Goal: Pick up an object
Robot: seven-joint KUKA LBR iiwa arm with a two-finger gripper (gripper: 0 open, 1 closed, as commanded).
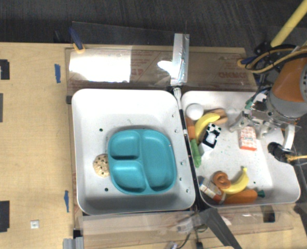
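Over the right bin, toward its far right part: the tool, hanging from the grey wrist under the orange band. Cannot tell how wide the tool stands; too much clutter of metal and cable there to read it, and nothing seen gripped.

Directly below and just beside the tool: a small white-and-red packet, lying flat on the bin floor, long axis running roughly near-to-far in the camera view. Judged the nearest candidate for the pick, needing little more than a straight descent, with the grip best set across the packet's short side.

Further off, toward the divider between the bins: a yellow banana over a black-and-white block, a white ball beside them, a green piece along the wall. At the near edge: a second banana on an orange carrot-like piece. All well apart from the tool, each calling for a sideways reach first.

Across in the left bin: a teal divided tray and a cookie, farthest of all.
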